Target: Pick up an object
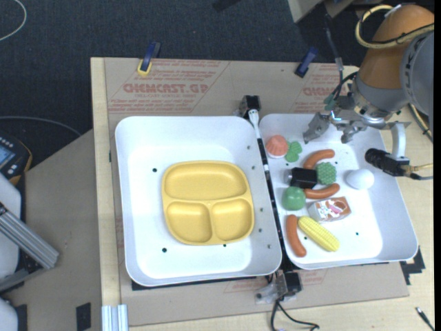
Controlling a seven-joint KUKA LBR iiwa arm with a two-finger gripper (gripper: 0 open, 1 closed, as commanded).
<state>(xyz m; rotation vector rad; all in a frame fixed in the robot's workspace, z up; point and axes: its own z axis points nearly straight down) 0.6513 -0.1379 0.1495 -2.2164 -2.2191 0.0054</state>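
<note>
The yellow plastic corn cob (318,233) lies well below the gripper (333,127), whose fingers are spread wide and hold nothing. The red toy sausage (318,158) lies just under them. I think dropping straight down over it would work best.

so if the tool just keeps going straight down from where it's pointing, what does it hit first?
Probably bare floor of the right bin at its far end. The tool hangs with fingers spread, just beyond the upper sausage and right of the green piece. Depth is unclear from this slant, so it might clip the sausage.
</note>
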